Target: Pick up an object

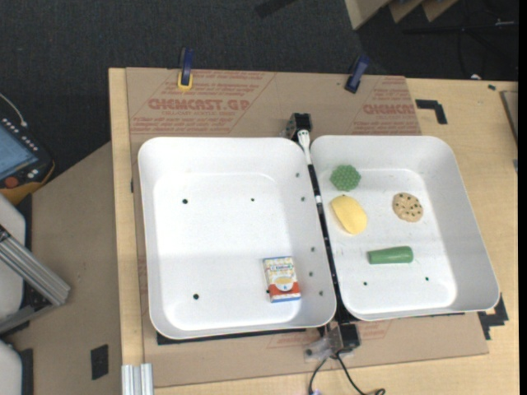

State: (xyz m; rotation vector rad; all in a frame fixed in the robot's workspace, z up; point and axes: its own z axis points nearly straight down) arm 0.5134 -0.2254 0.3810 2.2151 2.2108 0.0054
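Observation:
The right bin (461, 220) holds several small items: a green bumpy round piece (345, 177) near its left wall, a yellow lemon-like piece (349, 215) just below it, a brown cookie (407, 206) to the right, and a green cylinder (389, 256) lying flat toward the front. In the left bin (165, 220) a small orange-and-blue carton (282, 279) stands near the front right corner.
Both bins rest on a brown cardboard sheet (247, 97) held by two clamps (186, 68) at the back edge. A black divider strip (317, 204) runs between the bins. A blue-screened device (16, 159) sits at far left.

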